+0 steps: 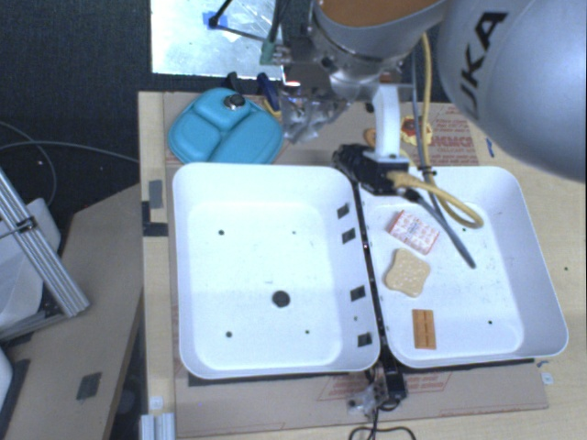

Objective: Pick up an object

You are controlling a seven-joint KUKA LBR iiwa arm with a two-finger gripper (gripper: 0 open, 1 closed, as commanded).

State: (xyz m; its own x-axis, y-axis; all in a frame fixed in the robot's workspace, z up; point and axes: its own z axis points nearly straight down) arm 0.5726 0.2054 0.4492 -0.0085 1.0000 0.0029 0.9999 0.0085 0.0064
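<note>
Camera view, looking down on the bench: the gripper (309,115) hangs high over the far edge, just beside a blue lidded container (225,128) that sits behind the left bin (248,246). It is well apart from every loose thing below. Glare and the arm's own bulk hide its tip, so I cannot tell whether it is open or closed, and nothing shows as held.

The candidates lie mostly in the right bin (500,278). A tan toast-shaped piece (406,272) lies flat near the divider, and a red-and-white patterned packet (413,231) sits just beyond it, close but seemingly not touching. An orange-brown flat block (423,328) lies nearer the front wall, apart from both. A thin grey rod (451,235) runs at a slant beside the packet. In the left bin a small dark disc (281,299) lies alone on the floor.

The toast-shaped piece looks the best choice. It is probably a light toy, perhaps slightly soft and not fragile, with open floor on its right. It lies flat, so it should be taken across its narrower width, edge to edge, with the tips reaching right down to the bin floor. The packet may crumple or slide, and the disc looks too low to catch. The pick has not yet begun.
</note>
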